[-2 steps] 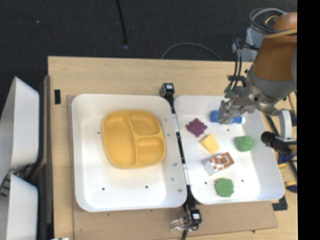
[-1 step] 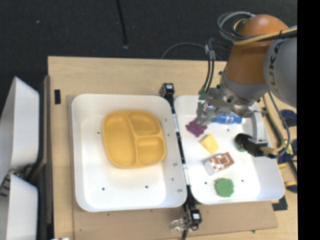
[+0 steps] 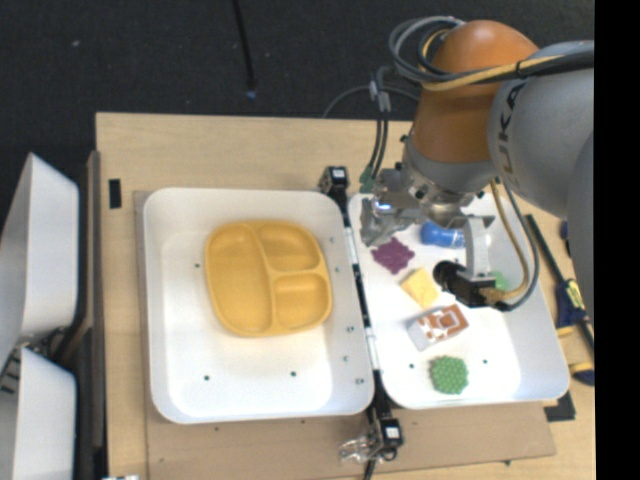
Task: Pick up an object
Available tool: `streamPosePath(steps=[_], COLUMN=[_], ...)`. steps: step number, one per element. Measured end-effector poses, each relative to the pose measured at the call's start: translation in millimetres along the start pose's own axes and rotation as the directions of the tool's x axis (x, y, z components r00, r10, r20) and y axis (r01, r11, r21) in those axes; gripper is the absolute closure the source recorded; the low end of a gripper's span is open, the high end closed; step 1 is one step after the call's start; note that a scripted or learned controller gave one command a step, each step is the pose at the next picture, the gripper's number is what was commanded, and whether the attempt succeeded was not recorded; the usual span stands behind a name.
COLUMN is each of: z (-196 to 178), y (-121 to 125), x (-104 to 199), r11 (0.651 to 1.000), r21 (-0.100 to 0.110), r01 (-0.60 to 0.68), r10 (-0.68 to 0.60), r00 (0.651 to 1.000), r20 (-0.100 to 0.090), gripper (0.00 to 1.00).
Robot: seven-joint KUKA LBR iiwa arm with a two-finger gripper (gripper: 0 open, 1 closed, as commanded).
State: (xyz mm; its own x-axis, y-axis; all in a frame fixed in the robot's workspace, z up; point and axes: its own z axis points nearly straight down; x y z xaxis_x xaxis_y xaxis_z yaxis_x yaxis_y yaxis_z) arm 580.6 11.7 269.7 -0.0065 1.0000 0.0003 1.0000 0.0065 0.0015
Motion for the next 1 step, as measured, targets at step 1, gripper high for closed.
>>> streamPosePath(steps=[1], z=[20.6], y=[1.2], x=[50.4], r11=[1.0], r21=[0.004], r01=[0.001], r10=[-0.001], r00=[1.0], r20=[0.0], gripper=[1.0])
